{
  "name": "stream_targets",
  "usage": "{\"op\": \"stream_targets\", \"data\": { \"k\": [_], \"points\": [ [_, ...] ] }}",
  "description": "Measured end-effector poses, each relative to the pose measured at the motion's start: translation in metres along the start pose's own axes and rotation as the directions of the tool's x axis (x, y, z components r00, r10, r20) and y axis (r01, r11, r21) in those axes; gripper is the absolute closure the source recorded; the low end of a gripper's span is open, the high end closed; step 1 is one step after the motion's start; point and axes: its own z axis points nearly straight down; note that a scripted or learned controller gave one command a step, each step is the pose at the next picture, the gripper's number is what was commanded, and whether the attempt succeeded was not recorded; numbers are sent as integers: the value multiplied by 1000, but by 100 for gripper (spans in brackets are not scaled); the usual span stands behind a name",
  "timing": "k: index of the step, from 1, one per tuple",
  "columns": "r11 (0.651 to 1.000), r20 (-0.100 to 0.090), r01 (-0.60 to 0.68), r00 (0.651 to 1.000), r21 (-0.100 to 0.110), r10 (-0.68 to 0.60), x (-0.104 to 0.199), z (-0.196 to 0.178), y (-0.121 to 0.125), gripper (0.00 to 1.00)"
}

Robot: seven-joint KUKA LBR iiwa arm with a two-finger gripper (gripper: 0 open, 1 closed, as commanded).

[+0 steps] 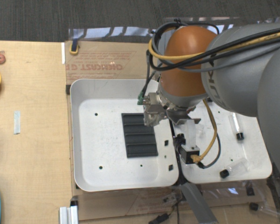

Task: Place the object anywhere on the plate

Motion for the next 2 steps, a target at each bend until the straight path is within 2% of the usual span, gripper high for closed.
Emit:
{"op": "stream_targets", "data": {
  "k": [1,2],
  "points": [
    [973,0,229,973,-1,-229,55,-13,-36,100],
    [974,1,226,974,0,-226,84,-26,-4,100]
  ]
}}
